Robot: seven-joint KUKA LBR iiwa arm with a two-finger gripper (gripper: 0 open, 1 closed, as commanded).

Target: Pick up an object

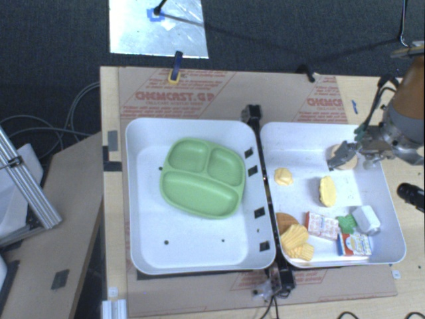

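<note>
Camera view looks down at a slant on the counter [113, 178], where two white bins sit side by side on a board printed "CHEMCAST GP" in red, once at each upper corner; the right-hand print is partly cut by the right bin [299, 145]. The arm [408, 102] enters from the right and is cut off by the frame edge, so just its wrist section can be seen, reaching leftward over the upper right of the right bin. The end effector [342, 155] hangs low over that bin's back area, blurred and grey; I cannot tell whether it is open or closed, and nothing can be made out within it.

The left bin [143, 244] holds a green divided plate [202, 178], lying flat near its middle. In the right bin, a small yellow piece [283, 177] lies left of centre, and a yellow oval item [327, 191] lies just below the end effector, apart from it. Along the front edge sit a heap of yellow wavy pieces [297, 241], a small red-and-white packet [322, 226], a green piece [346, 222], a grey-white block [366, 219] and a red-and-white carton [355, 245]; their print is too small to read. A shiny sheet [156, 18] lies beyond the board at top.
</note>
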